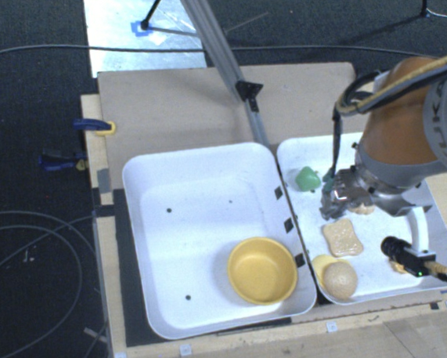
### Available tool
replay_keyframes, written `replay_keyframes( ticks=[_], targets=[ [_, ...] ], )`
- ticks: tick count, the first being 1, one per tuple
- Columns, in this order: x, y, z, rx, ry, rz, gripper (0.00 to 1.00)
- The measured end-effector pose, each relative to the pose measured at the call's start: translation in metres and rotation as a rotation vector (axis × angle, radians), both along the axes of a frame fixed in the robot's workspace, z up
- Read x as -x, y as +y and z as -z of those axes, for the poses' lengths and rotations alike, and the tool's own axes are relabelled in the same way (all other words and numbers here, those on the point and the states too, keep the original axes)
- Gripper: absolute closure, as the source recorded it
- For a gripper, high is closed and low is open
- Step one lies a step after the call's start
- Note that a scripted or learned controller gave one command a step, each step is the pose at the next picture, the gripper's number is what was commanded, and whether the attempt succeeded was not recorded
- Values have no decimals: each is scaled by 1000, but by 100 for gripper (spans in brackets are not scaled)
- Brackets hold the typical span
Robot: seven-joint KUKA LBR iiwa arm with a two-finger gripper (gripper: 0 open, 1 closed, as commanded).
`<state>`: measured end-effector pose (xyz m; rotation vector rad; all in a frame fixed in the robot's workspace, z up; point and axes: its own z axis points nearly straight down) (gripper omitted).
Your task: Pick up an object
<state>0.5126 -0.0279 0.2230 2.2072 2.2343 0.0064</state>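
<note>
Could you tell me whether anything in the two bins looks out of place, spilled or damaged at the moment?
Nothing stands out. The yellow bowl sits upright in the left bin. In the right bin, the green object, the tan bread-like slice and the round beige ball lie separately, with the gripper above the slice. No spill or breakage is visible.

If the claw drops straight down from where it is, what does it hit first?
Most likely the flat tan slice just below the claw in the right bin, or the bin floor beside it. Height is hard to judge here.
</note>
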Motion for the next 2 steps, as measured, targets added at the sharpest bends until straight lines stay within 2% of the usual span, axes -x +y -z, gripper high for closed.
replay_keyframes(
  ticks=[1,2],
  targets=[
    [-6,48,1,0,2,1,100],
    [0,99,-11,-1,1,1,100]
  ],
)
